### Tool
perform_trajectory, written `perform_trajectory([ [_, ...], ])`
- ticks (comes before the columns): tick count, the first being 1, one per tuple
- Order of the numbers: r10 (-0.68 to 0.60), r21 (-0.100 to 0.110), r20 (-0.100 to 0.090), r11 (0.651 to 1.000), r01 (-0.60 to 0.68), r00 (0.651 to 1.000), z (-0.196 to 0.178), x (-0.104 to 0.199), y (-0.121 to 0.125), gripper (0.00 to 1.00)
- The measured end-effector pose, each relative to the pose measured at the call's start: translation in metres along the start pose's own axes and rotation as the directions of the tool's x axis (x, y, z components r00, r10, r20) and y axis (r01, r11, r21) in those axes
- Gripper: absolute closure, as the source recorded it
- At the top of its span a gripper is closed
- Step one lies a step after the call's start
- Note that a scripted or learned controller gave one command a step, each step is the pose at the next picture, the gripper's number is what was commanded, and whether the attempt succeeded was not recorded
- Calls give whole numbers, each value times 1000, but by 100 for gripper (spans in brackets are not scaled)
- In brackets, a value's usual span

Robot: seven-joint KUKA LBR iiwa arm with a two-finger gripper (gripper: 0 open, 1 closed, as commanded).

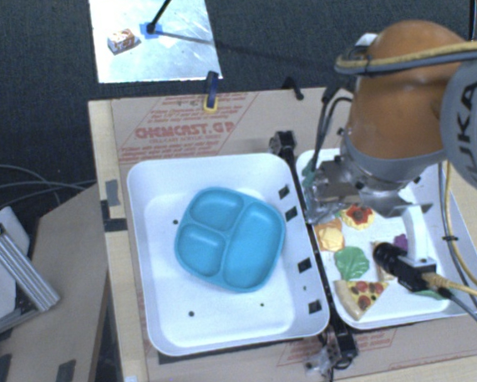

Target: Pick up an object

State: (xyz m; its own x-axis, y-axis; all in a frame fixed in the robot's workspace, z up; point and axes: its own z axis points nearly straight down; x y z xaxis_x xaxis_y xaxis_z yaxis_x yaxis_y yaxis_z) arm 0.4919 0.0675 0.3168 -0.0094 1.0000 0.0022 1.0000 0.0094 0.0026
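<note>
On bench (75,328), claw (327,198) low at 10 o'clock of right bin (401,315), grip state cannot tell, toy food pieces (352,261) close-packed toward 7 o'clock: likely to nudge neighbours, catch two, or lift empty.

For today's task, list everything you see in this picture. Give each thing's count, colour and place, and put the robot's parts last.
left bin: 1, white, on the cardboard
right bin: 1, white, beside the left bin
plate: 1, blue, divided, in the left bin
pizza slice: 1, yellow with red spots, near end of the right bin
leaf: 1, green, right bin, just behind the pizza slice
orange piece: 1, orange-yellow, right bin, by the wall next to the left bin
red-and-yellow piece: 1, right bin, under the arm
purple piece: 1, purple, right bin, partly hidden
cardboard: 1, brown with red print, under both bins
arm: 1, grey with orange band, over the right bin
gripper: 1, dark grey, over the right bin's far part
</note>
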Motion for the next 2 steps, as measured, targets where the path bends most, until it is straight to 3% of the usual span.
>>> perform_trajectory([
  [1,-2,-6,-2,1000,2,1000,-70,55,-4,100],
  [2,-1,-2,1,1000,1,1000,-77,52,-4,100],
])
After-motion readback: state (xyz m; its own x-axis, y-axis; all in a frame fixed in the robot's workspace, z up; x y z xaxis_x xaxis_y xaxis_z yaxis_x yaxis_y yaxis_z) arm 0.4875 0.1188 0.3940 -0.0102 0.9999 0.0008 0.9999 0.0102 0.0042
